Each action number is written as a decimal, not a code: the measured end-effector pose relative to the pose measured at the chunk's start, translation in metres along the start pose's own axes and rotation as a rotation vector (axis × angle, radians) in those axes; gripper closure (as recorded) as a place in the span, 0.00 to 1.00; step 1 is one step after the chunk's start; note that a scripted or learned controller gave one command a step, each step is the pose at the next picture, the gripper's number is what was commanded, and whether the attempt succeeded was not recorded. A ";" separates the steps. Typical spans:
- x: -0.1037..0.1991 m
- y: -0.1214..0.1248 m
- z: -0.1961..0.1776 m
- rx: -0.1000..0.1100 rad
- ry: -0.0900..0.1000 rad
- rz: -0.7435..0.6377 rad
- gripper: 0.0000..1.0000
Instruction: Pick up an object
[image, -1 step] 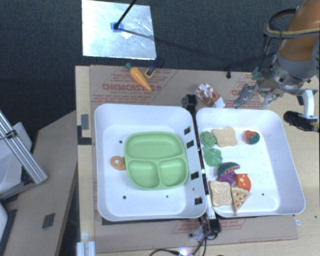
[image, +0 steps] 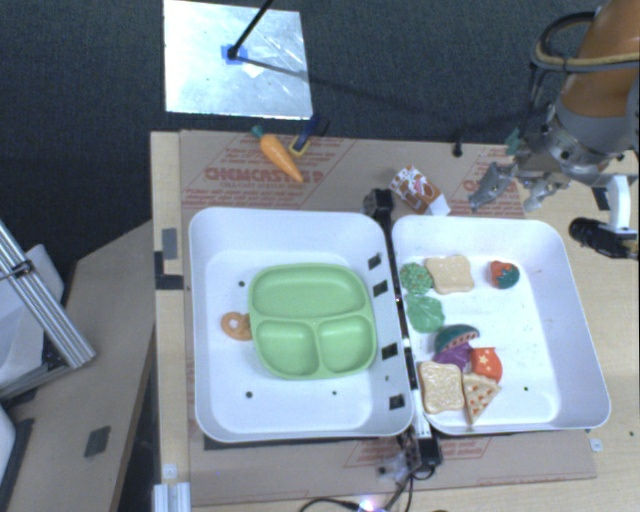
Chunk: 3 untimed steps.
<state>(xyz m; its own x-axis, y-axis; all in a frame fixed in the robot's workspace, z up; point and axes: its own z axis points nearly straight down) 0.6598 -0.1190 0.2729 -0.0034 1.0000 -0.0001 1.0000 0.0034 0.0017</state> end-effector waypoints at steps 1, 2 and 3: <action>0.004 0.004 0.062 0.004 0.000 -0.001 0.00; 0.000 0.003 0.104 0.002 -0.001 0.002 0.00; -0.006 0.000 0.147 0.003 0.000 0.002 0.00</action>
